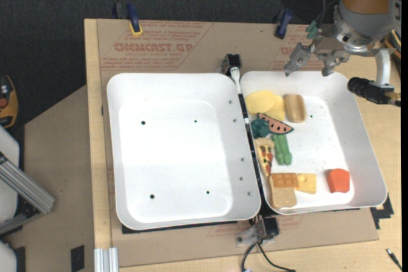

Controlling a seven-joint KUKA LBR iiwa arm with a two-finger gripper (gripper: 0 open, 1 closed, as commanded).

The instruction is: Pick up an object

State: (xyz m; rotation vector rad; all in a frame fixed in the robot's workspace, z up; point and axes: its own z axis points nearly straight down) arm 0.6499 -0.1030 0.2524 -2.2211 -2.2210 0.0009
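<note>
My gripper (311, 67) hangs over the far edge of the right bin (357, 137), its two fingers spread apart with nothing between them. Below it in that bin lie several toy foods: a yellow round piece (264, 102), a tan bread roll (294, 107), a watermelon slice (275, 125), a teal piece (259, 130), a green vegetable (282, 151), a cracker (284, 181), a cheese wedge (307, 183) and an orange block (338, 180). The roll is the nearest to the gripper, just in front of it.
The left bin (127, 137) lies beside the right one, the two joined by a black clip (231, 64) at the far side. Blue clamps (132, 16) (283, 22) hold the cardboard base. A black part (370, 89) sticks in at the right bin's far right corner.
</note>
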